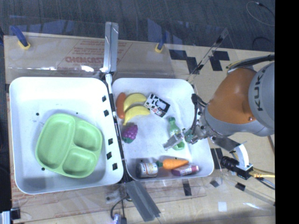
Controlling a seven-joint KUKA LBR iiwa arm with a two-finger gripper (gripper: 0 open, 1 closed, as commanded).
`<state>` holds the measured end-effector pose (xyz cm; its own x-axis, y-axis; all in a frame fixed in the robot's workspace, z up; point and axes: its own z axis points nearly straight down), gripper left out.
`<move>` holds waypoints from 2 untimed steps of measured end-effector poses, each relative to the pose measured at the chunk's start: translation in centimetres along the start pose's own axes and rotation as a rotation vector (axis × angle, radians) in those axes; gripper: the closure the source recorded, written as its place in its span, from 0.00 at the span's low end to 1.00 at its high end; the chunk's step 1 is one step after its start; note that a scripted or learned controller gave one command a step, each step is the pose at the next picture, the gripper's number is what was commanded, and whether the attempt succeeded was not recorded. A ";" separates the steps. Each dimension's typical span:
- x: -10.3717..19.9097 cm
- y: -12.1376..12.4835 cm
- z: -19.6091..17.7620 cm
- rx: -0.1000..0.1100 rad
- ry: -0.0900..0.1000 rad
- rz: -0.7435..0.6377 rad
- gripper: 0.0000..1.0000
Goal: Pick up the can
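The can (pixel 148 168) lies on its side near the front wall of the right bin (pixel 140 84); it is brown with a pale label. My gripper (pixel 176 141) hangs low in the right half of that bin, right over a small green bottle (pixel 173 125). It sits up and to the right of the can, about a hand's width away, with nothing of the can touching it. The orange-banded wrist (pixel 231 101) reaches in over the bin's right wall.
The right bin also holds two bananas (pixel 134 107), an orange fruit (pixel 120 104), purple grapes (pixel 130 132), a black-and-white packet (pixel 157 105), a carrot (pixel 174 163) and a pink tube (pixel 185 171) beside the can. A green divided plate (pixel 69 145) lies in the left bin.
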<state>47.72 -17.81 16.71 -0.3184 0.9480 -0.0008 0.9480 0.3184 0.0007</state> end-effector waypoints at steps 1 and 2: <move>2.4 0.9 -10.5 0.000 -0.001 -0.106 0.00; 0.6 3.3 -4.8 0.003 0.003 -0.283 0.00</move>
<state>50.63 -16.19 21.47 -0.5702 0.8215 0.0020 0.8215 0.5702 -0.0025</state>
